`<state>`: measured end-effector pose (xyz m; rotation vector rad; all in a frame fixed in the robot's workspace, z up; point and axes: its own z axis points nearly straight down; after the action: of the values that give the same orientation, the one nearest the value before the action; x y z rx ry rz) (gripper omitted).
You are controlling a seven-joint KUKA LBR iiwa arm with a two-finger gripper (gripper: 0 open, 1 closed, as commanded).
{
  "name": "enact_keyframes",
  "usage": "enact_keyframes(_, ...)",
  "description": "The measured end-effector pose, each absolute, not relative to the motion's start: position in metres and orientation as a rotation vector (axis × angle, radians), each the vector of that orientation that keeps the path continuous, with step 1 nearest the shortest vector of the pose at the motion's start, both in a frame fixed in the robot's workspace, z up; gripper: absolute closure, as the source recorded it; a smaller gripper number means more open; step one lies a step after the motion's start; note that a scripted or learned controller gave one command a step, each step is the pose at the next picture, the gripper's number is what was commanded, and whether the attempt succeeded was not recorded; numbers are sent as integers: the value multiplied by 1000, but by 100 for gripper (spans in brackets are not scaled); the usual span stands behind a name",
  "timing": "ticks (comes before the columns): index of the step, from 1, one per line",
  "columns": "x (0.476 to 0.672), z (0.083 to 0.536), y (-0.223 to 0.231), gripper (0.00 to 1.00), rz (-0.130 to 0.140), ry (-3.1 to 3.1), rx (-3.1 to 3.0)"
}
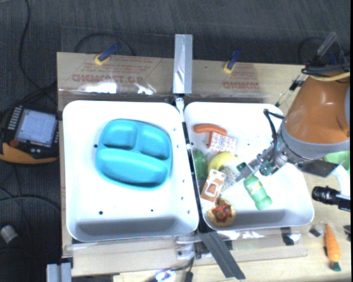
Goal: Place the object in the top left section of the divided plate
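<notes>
Hand point(245, 172) over right bin point(294, 213) clutter (grip unclear), divided plate point(133, 153) mid left bin point(82, 216).

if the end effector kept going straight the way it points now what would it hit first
Probably the small carton: the end effector points down-left, just above the green bottle. Depth is unclear from above.

Dark grey carpet floor point(235, 10) surrounding wooden bench point(270, 75). Black cables point(23, 16) trailing across carpet at left. Handheld controller w/ lit screen point(32, 131) lying on floor left of bench. Blue & yellow clamps point(106, 54) gripping bench's far edge. Lighting looking even.
</notes>
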<state>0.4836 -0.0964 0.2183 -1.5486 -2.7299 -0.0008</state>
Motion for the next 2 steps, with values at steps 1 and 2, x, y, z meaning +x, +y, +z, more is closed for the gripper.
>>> enact_keyframes(1,483,182,-45,100,1,-2835,-1344)
enact_keyframes(2,499,182,15,100,1,-2839,-1336)
